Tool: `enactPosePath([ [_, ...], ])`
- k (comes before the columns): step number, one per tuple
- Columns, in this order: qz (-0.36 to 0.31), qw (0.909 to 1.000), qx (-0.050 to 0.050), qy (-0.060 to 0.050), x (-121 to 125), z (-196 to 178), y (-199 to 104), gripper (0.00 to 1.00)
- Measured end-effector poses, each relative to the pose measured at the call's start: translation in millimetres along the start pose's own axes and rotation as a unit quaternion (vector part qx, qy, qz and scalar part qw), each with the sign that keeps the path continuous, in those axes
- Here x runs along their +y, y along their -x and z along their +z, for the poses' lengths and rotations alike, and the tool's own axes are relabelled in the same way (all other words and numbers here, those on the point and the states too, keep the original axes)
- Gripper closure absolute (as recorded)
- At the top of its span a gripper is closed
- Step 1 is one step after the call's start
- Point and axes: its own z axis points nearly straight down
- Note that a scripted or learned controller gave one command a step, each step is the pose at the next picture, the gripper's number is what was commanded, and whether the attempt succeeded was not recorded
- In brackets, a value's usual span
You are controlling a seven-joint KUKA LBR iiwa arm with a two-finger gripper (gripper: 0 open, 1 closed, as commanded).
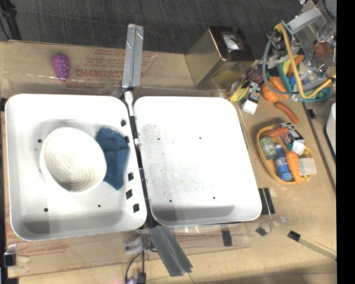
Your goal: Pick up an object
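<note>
Seen from above the bench, the two white bins sit side by side. The right bin (196,215) lies nearest my reach. Past the divider, the left bin (23,218) holds my two choices: a round, pale, ribbed hat (73,159) lying flat near the middle, and a crumpled blue cloth (113,156) touching its right edge, close to the divider. My arm (310,16) is up at the far right corner, well apart from both bins, among cables. I cannot tell from here how my gripper stands.

My judgement: the pick has not yet begun. The cloth looks the better target, since its bunched folds offer something to pinch, while the hat's broad dome may slip away. I would come straight down over the cloth's thickest fold and keep off the bin wall. Beyond, a purple toy (61,65) rests on the cardboard.
</note>
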Motion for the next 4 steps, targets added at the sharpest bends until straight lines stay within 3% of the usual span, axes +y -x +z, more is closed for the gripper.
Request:
enactPosePath([
  [1, -0.028, 0.9996, 0.0, 0.0, -4, 0, 12, 0.0],
  [2, -0.053, 0.9986, 0.001, 0.001, 7, 0, -31, 0.0],
  [3, -0.008, 1.0, -0.001, 0.0, 6, 0, -19, 0.0],
  [4, -0.045, 0.999, 0.0, 0.001, 0, -1, 5, 0.0],
])
